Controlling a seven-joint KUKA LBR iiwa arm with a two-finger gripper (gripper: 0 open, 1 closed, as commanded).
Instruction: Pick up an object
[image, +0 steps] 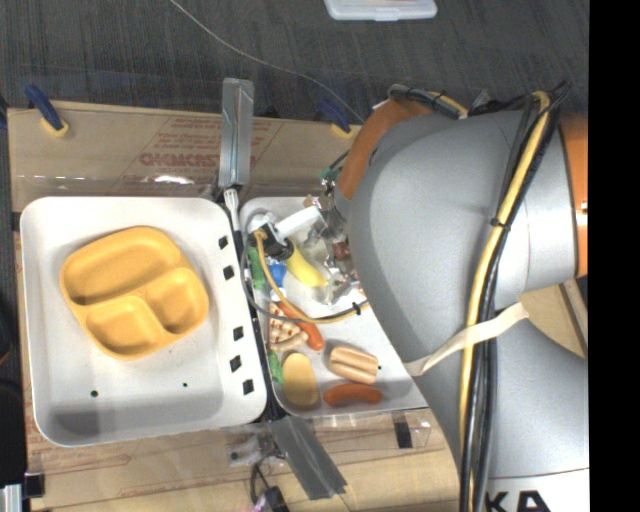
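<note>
The arm (470, 250) enters from the right and covers most of the right bin (400, 395). The gripper (325, 250) sits low in the upper part of that bin, among a clutter of toy food. Whether it is apart, together or clamped on anything cannot be told, since the wrist and cables hide it.

A yellow banana-shaped item (300, 268) lies just beside the gripper, to its left. Nearer the front of the bin lie a hot dog in a bun (352, 361), a red sausage (352, 395), a yellow oval piece (299, 378) and an orange carrot-like piece (305, 330).

The left bin (60, 400) holds a yellow sectioned tray (135, 290), lying flat, well apart from the gripper
</note>
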